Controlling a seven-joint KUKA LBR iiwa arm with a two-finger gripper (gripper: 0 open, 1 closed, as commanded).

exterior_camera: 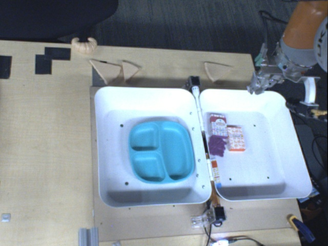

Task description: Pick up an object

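The right bin (277,137) holds a small cluster near its left side: a red-and-white packet (217,123), a purple bunch of grapes (217,145) below it, and an orange-and-white packet (236,138) to the right. My gripper (258,84) hangs at the far right corner of that bin, over its rim, well away from the cluster. Nothing is seen between its fingers. The orange band of the arm (302,24) rises above it.
The left bin (110,137) holds a blue three-compartment tray (161,150). A thin marker-like stick (212,169) lies along the divide between the bins. Cables run at the right edge and below the bins.
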